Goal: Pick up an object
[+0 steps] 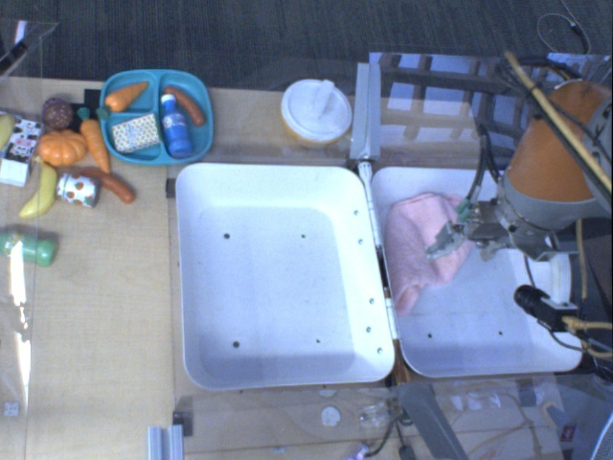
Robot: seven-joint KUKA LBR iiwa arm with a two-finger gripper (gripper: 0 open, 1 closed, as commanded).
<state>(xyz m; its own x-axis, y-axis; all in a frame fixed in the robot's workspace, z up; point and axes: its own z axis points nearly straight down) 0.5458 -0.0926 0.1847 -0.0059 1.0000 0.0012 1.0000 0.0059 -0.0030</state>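
A crumpled pink cloth [421,245] lies in the left half of the right bin [498,343]. My gripper [448,241] reaches in from the right and hangs low over the cloth's right edge. Its metal fingertips overlap the cloth's edge, but I cannot make out whether they touch it or grip any fabric. The grey arm with its orange band [551,151] rises behind it at the right.
The left bin [278,276] sits beside the right one, with a raised divider between them. Toy food, a teal divided plate [156,115] and a white lidded cup [317,110] stand on the bench at the far left and back. Cables and a metal frame crowd the right side.
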